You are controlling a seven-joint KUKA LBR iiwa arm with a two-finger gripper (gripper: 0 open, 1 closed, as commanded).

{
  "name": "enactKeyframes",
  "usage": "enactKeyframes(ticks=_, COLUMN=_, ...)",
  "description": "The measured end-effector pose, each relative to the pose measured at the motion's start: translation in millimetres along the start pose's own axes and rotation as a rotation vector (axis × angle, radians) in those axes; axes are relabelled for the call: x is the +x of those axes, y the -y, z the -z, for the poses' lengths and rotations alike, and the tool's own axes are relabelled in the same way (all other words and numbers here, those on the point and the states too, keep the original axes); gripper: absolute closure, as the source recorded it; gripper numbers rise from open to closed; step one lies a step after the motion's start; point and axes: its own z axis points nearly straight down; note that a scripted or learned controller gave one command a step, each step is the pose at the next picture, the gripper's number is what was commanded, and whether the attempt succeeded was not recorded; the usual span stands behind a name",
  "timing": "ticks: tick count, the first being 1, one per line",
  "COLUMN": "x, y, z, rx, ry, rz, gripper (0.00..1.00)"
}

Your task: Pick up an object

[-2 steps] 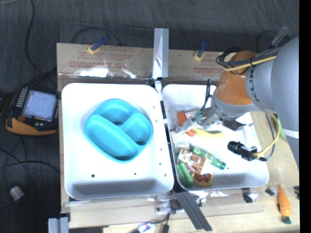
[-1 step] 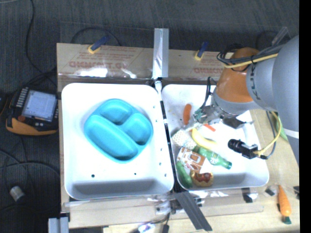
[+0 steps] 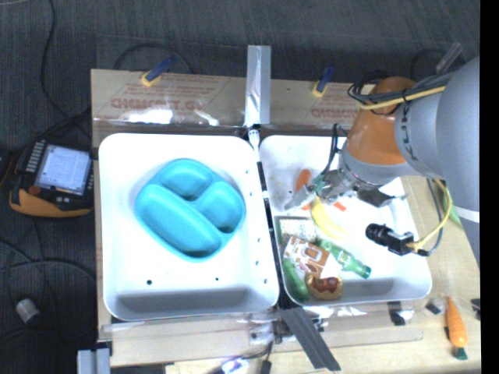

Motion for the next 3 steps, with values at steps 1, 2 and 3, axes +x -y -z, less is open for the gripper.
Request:
enactKeyframes(ticks=1, x=4, y=49, z=-13, rx=0.001, ry=0.007, rz=0.084, gripper=0.00)
enactKeyframes(ticks=2, x=5, y=48, z=-4, rx=0.002, ry=0.005, rz=0.084, gripper=1.00)
enactKeyframes(ticks=3, x=54, y=62, z=169, rx=0.017, ry=0.003, rz=0.017, gripper=1.00)
